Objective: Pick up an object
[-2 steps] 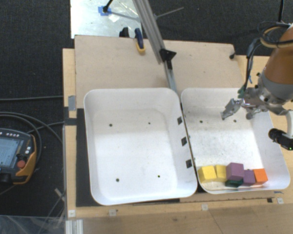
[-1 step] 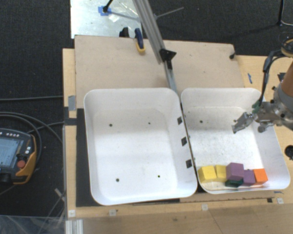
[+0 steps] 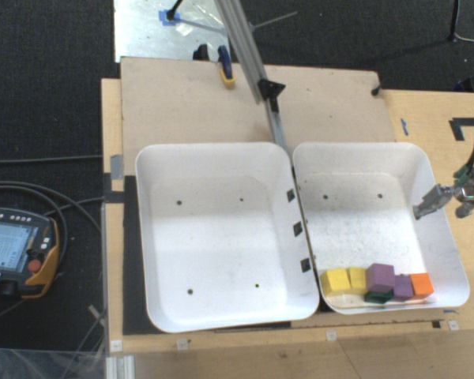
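Presently: my gripper at the right rim of the right-hand bin; blocks lie down-frame of it, against the near wall.

Item, tool: my gripper hangs over the bin's right rim; whether it is wide or narrow I cannot tell. Nothing hangs from it. Item, goods: a row of small blocks along the bin's near wall, running rim to rim — two yellow blocks touching at the left end, a dark green block, two purple blocks, an orange block at the right end. Item, bearing: the orange block lies nearest my gripper, down the right wall; I judge the move a short run along that wall.
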Controlling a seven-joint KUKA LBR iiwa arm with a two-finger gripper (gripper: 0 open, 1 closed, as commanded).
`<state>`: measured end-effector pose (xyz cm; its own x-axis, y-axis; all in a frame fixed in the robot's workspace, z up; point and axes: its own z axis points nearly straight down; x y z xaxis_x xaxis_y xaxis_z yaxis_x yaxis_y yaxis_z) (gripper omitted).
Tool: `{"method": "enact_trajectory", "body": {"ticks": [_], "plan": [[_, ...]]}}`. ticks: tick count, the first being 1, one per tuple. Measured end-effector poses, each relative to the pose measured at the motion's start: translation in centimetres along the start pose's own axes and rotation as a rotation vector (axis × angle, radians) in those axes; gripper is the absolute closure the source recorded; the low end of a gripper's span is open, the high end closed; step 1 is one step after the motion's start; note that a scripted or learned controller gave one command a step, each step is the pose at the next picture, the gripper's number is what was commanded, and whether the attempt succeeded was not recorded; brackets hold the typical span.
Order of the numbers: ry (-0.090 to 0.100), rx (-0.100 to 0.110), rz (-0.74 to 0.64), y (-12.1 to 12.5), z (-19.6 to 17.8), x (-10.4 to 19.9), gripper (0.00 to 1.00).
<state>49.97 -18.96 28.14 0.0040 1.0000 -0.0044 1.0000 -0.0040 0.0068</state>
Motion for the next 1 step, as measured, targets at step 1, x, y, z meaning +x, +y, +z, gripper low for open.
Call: {"method": "enact_trajectory", "body": {"ticks": [1], "plan": [[0.004,0.005,-0.004,-1.54,2.22,1.48,0.0]]}}
